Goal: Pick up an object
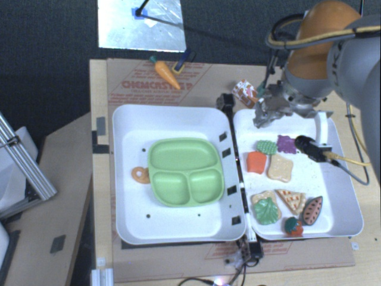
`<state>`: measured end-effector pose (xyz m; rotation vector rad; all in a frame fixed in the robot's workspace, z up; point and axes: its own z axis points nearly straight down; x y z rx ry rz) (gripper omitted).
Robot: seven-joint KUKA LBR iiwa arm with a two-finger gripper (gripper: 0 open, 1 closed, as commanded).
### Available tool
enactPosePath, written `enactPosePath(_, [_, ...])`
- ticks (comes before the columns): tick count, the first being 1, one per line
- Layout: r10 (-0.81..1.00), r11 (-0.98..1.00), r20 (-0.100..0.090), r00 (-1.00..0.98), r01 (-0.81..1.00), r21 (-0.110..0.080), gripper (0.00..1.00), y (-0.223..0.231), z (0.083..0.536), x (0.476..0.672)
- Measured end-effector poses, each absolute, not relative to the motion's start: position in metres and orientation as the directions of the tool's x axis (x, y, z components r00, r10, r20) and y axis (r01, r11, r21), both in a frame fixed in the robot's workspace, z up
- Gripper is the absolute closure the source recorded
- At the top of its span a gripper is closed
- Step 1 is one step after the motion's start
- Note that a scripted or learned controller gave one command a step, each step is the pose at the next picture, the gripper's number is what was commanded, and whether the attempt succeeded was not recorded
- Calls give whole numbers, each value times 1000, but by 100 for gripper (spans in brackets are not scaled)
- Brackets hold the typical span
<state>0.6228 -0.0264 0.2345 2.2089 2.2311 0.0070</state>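
Reaching in from 3 o'clock, the arm [333, 52] bends down over the far end of the right bin [345, 177], with the gripper [262, 121] poised at that bin's 11 o'clock corner. Whether it is wide or narrow cannot be determined here; nothing is visibly held. Candidate objects lie loose in this bin, spread apart so each can be approached separately: a purple piece [286, 143] and an orange block [256, 162] sit nearest. The left bin [128, 177] holds a green divided tray [181, 170], probably a drop-off. A toy carrot [166, 74] lies outside at 12 o'clock.
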Motion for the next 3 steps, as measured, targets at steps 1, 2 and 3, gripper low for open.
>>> enactPosePath(1, [1000, 9, 2, -9, 1000, 4, 100, 16, 237, 646])
enactPosePath(2, [1000, 7, 0, -7, 1000, 3, 100, 41, 218, 660])
enactPosePath(3, [1000, 6, 0, -6, 1000, 3, 100, 54, 226, 662])
